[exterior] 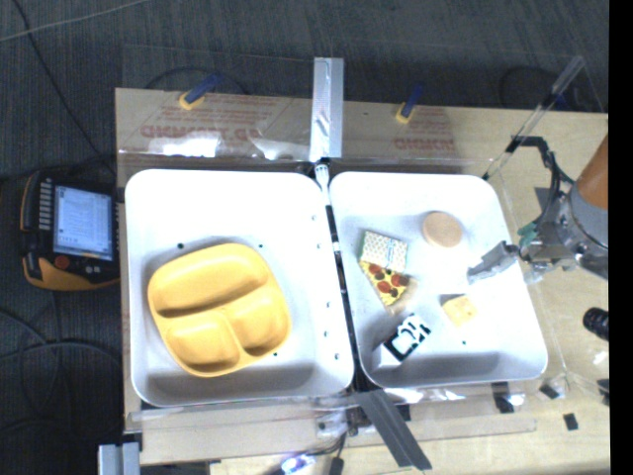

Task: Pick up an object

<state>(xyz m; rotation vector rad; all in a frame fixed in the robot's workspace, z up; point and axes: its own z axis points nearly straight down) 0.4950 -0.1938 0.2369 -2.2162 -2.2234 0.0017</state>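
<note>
Nearest the lower edge of the camera view, a black-and-white object (406,338) is seen lying at a slant on the floor of the right bin (495,364), close to its front wall. Just beyond it and to the right, a small pale yellow block (458,310) is found, apart from the black-and-white piece. In the left bin (138,384), a yellow divided tray (218,307) is seen resting on the floor, with three compartments and its long side turned at an angle to the bin walls. Further up in the right bin, a pizza-slice toy (387,281) is laid with its point toward the front, and a patterned square card (384,249) is seen touching its upper edge. Beyond these, a round tan disc (442,230) lies by itself near the back of the same bin. At the right rim of the right bin, the gripper (492,262) is held above the bin's edge, well apart from the disc and the yellow block; nothing is seen between its fingers, and whether they are spread or closed cannot be told. Outside the bins, at the far left, a handheld control pendant (71,230) is seen on the dark floor
</note>
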